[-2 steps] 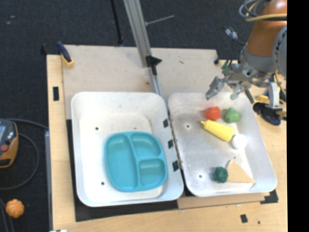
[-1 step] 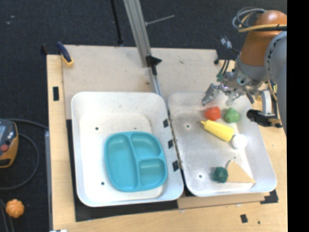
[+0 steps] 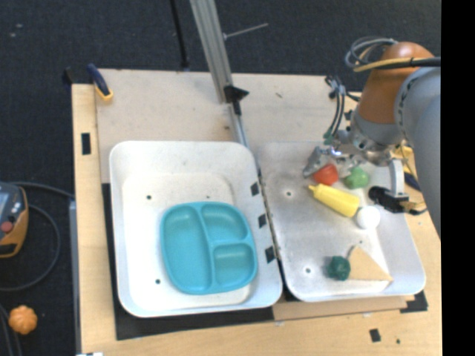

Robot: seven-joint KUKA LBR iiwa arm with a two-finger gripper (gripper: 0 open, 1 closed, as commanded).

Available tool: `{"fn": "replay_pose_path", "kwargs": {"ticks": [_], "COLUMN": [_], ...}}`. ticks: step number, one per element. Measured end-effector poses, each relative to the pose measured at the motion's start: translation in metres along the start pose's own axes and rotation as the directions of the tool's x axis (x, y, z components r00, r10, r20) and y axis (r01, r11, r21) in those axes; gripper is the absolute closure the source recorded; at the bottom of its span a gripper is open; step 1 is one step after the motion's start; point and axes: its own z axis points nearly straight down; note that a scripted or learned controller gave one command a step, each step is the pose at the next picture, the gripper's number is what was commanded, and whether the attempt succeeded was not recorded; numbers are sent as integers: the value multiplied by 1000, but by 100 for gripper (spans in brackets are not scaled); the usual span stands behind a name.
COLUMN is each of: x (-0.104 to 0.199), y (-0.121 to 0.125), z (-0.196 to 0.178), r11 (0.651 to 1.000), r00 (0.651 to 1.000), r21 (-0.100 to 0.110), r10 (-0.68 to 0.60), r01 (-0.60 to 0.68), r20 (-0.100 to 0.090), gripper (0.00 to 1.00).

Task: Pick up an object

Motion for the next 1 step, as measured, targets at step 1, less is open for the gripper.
{"fn": "replay_pose_path", "kwargs": {"ticks": [1], "x": [-2], "y": [4], "z": [-19], "r11": [1000], "r00": [1000], "r21": [-12], "r10": [-1], "r01": [1], "r20": [4], "gripper": [100]}}
